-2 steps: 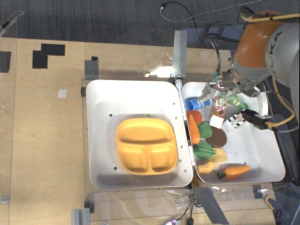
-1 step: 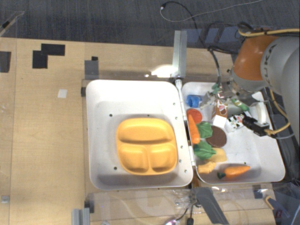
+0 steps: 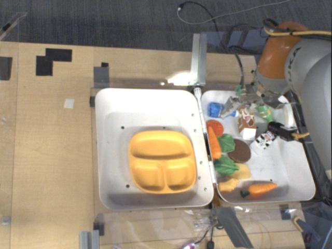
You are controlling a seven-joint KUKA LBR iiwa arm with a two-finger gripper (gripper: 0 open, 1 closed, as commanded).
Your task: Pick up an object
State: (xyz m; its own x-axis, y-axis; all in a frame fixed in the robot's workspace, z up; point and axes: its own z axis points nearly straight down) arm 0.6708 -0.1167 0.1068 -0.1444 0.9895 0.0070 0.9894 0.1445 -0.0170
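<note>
Camera view

Claw: the gripper (image 3: 248,104) sits low over the far end of the right bin (image 3: 301,183), under the orange-banded wrist. Whether it is spread, pressed together or pinching anything, I cannot tell; the metal parts blur into the clutter beneath.

Key relation: the toy pile lies from right under the claw toward the near end of the bin. The small brown and white piece (image 3: 246,121) is just nearside of the claw, seemingly the closest candidate. The blue block (image 3: 215,109) is just to its left.

Long axes: the carrot at the divider (image 3: 214,144) runs near to far, along the bin wall; the carrot at the near end (image 3: 259,189) runs left to right, well apart from the claw.

Arm: one only, reaching in from the right.

Counts: two bins; two carrots; two green leafy pieces (image 3: 226,143) (image 3: 226,166); one brown disc (image 3: 239,151); one red piece (image 3: 215,127); one blue block; one white cube (image 3: 248,133); one yellow divided tray (image 3: 163,160), alone in the left bin (image 3: 109,113), far left of the claw.

Task thing: not yet lifted, by my judgement; every toy rests in the right bin.
</note>
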